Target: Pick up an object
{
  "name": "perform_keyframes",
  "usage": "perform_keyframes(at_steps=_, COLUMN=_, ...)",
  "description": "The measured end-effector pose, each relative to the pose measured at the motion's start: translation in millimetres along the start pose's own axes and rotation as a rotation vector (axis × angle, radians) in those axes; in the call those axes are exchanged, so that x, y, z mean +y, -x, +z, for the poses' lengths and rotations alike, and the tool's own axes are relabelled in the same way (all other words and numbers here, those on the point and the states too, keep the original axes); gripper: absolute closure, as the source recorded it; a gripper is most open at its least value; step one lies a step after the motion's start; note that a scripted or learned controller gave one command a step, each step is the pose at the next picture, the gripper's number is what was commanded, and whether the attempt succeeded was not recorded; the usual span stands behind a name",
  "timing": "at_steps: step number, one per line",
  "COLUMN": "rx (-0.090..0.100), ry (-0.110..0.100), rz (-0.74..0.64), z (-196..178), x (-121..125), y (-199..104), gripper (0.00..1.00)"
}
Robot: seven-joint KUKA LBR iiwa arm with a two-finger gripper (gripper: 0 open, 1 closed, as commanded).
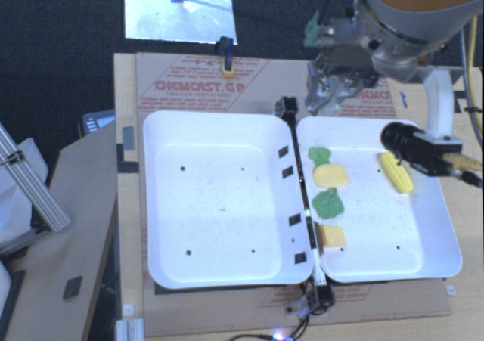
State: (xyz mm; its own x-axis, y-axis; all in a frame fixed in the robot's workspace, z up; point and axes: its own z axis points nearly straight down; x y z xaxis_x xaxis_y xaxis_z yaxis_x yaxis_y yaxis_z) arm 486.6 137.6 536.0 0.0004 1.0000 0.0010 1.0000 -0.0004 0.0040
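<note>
A tan block [333, 237] is lying nearest in the right bin [435, 256], beside green and yellow pieces, while the arm's hand [330, 96] is hovering above the bin's far edge, grip unclear.

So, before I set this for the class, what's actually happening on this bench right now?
A grey robot arm reaches in over the far edge of the right bin, its hand hanging above the rim with nothing visibly in it. The right bin holds two green pieces, a pale yellow lump, a tan block and a yellow corn cob. All lie untouched. Nothing has been picked up yet.
</note>
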Motion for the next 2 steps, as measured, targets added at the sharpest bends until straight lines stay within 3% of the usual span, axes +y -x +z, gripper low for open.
perform_keyframes(at_steps=1, rx=-0.004, ry=-0.016, rz=-0.008, z=201.4, x=-2.3, y=-57.0, gripper=1.0)
perform_keyframes(at_steps=2, rx=0.004, ry=0.006, rz=-0.007, z=93.0, x=0.0, y=-81.3, gripper=1.0)
